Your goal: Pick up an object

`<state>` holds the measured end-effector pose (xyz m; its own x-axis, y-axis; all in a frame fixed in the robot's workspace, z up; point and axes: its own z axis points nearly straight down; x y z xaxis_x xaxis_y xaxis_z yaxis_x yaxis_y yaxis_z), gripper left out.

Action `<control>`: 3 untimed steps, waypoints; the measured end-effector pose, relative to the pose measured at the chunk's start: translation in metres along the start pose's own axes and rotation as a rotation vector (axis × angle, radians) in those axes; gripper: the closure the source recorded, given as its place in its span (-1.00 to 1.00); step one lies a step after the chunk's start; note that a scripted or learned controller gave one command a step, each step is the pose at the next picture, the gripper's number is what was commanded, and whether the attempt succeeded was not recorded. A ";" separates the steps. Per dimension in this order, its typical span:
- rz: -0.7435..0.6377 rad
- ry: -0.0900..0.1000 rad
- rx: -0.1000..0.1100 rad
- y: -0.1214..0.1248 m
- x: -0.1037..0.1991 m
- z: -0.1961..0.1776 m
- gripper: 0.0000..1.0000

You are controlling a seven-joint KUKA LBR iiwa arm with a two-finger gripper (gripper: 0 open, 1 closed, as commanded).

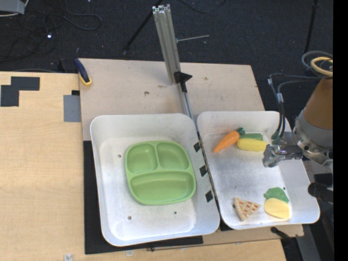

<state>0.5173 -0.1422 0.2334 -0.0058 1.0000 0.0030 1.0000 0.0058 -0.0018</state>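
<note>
Position: my end effector (pixel 270 157) hangs over the right bin (pixel 239 170), near its right wall, with my wrist coming in from the right edge of the desk (pixel 217 86).
Grip state: I cannot tell how it stands from this angle; nothing visibly sits in it.
Nearest candidate: the corn cob (pixel 252 143) lies just up and left of my end effector, close by, with the carrot (pixel 227 141) at its left end, the two near enough to look touching.
Other candidates: a waffle-patterned wedge (pixel 246 207) and a yellow fruit with a green leaf (pixel 277 204) rest side by side near the bin's front right corner, well apart from me.
Left bin: the left bin (pixel 109 200) carries a green divided plate (pixel 160 172), far from my reach at present.
Progress: in my judgement no pick is made yet; I am at the approach stage.
Risk one: coming down on the corn off-centre could roll the rounded cob away or nudge the carrot.
Risk two: closing across both corn and carrot could squeeze one out.
Risk three: the bin wall beside me could catch my wrist if I drop too far right.
</note>
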 end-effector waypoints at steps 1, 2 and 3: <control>0.000 0.000 0.001 -0.005 0.057 -0.008 1.00; 0.001 -0.001 0.003 -0.008 0.111 0.007 1.00; 0.002 -0.001 0.003 -0.016 0.166 0.017 1.00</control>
<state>0.4999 0.0236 0.2173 -0.0040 1.0000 0.0018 1.0000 0.0040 -0.0050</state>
